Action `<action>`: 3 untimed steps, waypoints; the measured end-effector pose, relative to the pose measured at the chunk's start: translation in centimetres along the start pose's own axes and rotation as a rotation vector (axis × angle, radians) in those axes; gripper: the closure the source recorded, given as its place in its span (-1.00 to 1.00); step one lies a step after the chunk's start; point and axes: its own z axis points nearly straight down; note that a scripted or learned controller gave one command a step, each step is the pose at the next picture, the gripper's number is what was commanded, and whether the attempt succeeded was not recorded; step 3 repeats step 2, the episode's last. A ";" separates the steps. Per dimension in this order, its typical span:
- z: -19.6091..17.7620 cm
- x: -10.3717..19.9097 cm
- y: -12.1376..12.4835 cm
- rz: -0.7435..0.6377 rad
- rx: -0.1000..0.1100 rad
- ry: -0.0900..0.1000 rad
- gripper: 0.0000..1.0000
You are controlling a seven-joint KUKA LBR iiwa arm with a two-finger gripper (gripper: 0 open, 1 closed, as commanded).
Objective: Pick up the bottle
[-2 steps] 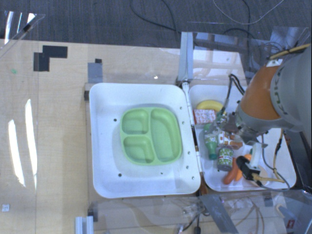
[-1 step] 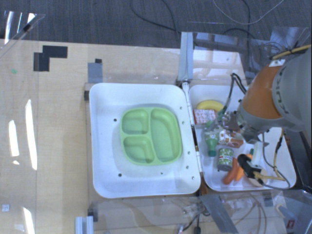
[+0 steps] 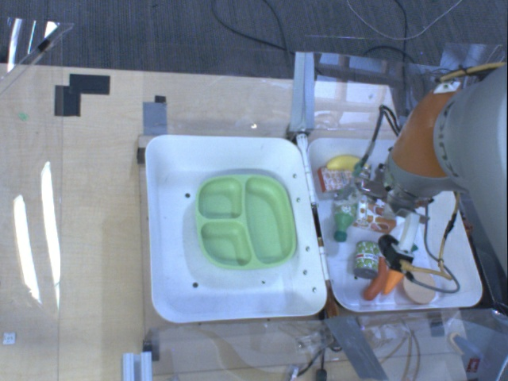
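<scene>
Approach step, judging by the arm over the right bin [image 3: 468, 288]; gripper [image 3: 377, 201] opening impossible to tell. Bottle [image 3: 344, 219] lying centre-right, green cap downward, just beside the gripper. Next: descend, close around its body.

Grey arm [image 3: 476, 125] with an orange band [image 3: 419, 137] and black cables.

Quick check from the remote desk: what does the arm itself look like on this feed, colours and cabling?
The arm is a bulky, rounded grey body with an orange band above the wrist. Below that sits a darker metallic gripper assembly. Thin black cables loop beside the wrist and trail down over the right bin.
</scene>
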 end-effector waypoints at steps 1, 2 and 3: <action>0.2 0.9 3.3 0.136 0.002 -0.003 -1.00; 0.3 1.1 4.3 0.122 0.009 -0.004 -1.00; 0.3 1.1 4.3 0.122 0.009 -0.004 -1.00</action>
